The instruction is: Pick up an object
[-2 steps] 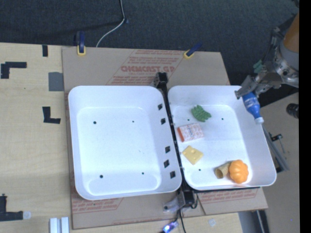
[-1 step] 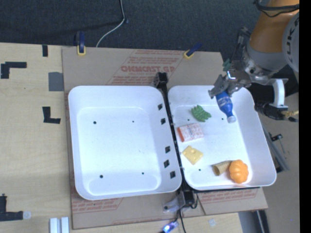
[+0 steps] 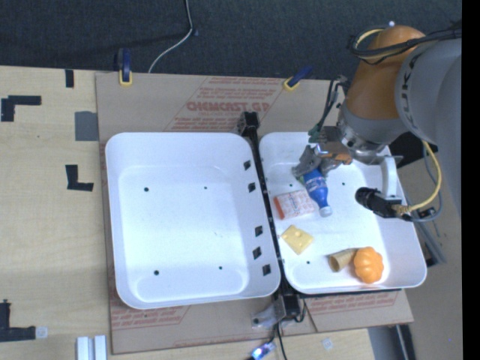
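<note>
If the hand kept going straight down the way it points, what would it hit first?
Most likely the blue bottle, lying right under the hand in the right bin; depth is hard to judge from this slanted view.

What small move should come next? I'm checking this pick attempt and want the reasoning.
Probably a short, straight descent onto the blue bottle. The gripper sits at the bottle's upper end in the right bin, and nothing shows between its fingers. The red-and-white packet lies right beside the bottle, so going down straight seems safest.

Even overhead light, soft shadows (slight blur), mild glare
</note>
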`<state>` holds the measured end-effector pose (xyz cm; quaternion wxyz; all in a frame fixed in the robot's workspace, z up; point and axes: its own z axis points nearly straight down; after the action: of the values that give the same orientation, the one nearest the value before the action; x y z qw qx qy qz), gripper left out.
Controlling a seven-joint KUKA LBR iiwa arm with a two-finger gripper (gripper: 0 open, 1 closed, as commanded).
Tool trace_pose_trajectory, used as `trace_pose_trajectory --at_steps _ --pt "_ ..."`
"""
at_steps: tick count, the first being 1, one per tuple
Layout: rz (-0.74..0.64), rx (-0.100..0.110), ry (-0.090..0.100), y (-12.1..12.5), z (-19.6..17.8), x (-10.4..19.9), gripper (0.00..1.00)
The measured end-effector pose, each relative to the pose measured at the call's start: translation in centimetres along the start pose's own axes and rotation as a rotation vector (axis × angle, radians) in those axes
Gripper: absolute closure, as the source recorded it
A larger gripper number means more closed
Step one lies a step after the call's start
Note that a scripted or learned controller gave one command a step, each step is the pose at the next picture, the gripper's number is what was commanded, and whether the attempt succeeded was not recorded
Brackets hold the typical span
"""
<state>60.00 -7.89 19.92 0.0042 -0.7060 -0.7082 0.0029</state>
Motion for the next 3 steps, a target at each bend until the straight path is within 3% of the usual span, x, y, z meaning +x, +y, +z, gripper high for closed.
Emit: trace_pose_trajectory --at_steps 1,2,3 --pt "0.001 -0.001 0.0 -7.7 0.2 3.7 1.0" --pt "-0.005 -0.026 -0.001 -2.9 -15.8 9.3 1.0" --pt "0.004 0.005 -0.002 -10.5 -8.5 9.2 1.0"
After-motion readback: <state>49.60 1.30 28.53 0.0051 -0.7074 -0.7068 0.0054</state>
